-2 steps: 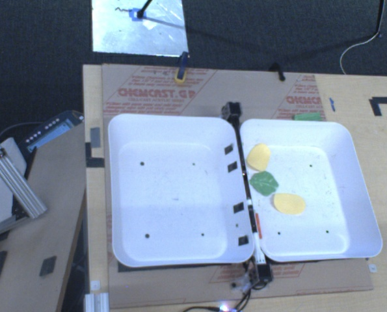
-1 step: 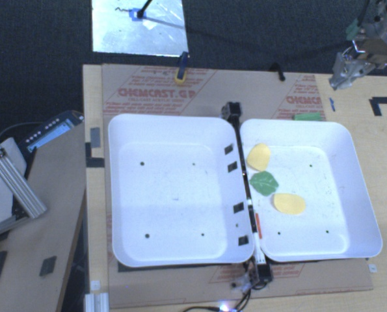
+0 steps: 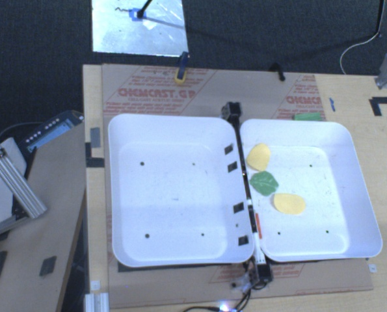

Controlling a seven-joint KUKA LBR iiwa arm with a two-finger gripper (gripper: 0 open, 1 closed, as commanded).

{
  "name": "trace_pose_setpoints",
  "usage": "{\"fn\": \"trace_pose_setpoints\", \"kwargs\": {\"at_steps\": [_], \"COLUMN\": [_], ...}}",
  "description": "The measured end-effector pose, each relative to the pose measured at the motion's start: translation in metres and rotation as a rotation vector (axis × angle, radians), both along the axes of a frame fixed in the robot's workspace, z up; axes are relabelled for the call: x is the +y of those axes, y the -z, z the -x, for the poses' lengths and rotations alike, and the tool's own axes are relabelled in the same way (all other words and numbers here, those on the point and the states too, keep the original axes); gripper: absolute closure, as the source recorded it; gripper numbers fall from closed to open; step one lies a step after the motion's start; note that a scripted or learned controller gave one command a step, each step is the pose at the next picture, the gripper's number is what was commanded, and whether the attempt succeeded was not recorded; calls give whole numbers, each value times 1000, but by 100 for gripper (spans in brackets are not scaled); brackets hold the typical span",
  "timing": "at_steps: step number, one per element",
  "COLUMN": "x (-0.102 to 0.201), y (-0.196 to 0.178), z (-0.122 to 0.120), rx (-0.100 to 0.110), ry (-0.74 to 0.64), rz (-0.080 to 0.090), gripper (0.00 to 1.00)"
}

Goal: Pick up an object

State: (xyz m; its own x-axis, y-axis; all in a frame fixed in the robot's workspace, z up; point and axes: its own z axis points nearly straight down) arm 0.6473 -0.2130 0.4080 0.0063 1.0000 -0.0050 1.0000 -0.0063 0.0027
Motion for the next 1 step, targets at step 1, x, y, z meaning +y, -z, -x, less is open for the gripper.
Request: {"fn": "trace_pose_setpoints", "kwargs": {"at_steps": [1], "x": [7], "y": [-125], "z": [-5], "rx": [-14], "ry": [-12], "rz": [1], "gripper": [100]}}
